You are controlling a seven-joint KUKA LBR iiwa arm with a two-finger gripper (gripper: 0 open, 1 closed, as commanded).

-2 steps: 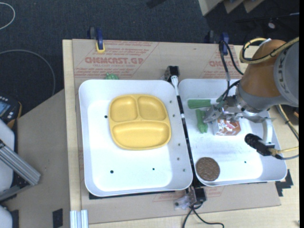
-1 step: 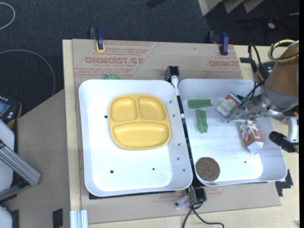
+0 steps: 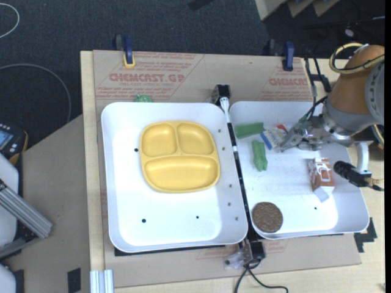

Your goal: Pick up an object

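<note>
1. Now low over the right bin, near its back wall: gripper, finger opening impossible to tell.
2. Just left of gripper: blue object, green blocks.
3. Left bin: yellow divided tray.

In the left bin we see a yellow tray in the upper middle; around it, and mostly below it, the white floor is bare. The right bin is more crowded. The gripper is low near its top, with the arm above the upper right corner. Two green blocks lie at the upper left, a brown box at the right, a brown disc at the lower left. Between these, the middle floor is open.
</note>
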